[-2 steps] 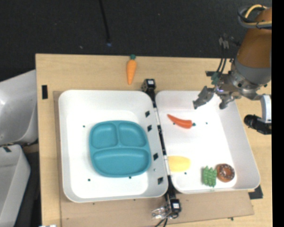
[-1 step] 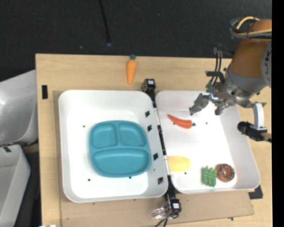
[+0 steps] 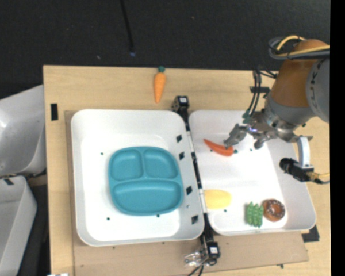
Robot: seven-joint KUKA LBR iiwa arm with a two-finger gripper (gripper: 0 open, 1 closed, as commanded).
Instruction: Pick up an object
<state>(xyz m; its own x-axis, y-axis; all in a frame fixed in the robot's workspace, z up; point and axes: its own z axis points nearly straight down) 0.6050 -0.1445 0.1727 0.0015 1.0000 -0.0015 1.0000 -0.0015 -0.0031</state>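
Two shallow white plastic bins side by side on bench: left bin (image 3: 86, 223) w/ teal three-section plate (image 3: 145, 180), right bin (image 3: 287, 211) w/ grey-and-orange arm (image 3: 296, 91) reaching in. Two-finger gripper (image 3: 245, 138) low over right bin's far-left part, fingers spread, nothing between them, tip just beside red-orange chili pepper (image 3: 218, 148). Near edge: yellow lemon-ish piece (image 3: 217, 199), green bumpy piece (image 3: 253, 214), brown donut (image 3: 273, 209); orange toy carrot (image 3: 159, 84) out on wood beyond left bin.

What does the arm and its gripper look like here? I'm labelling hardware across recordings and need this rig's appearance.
The arm is grey and rounded, with a broad orange band above the wrist. Yellow and black cables loop over its top, and thin dark cables run down its left side. The gripper is grey metal with two dark fingers and a small bluish light at its base.
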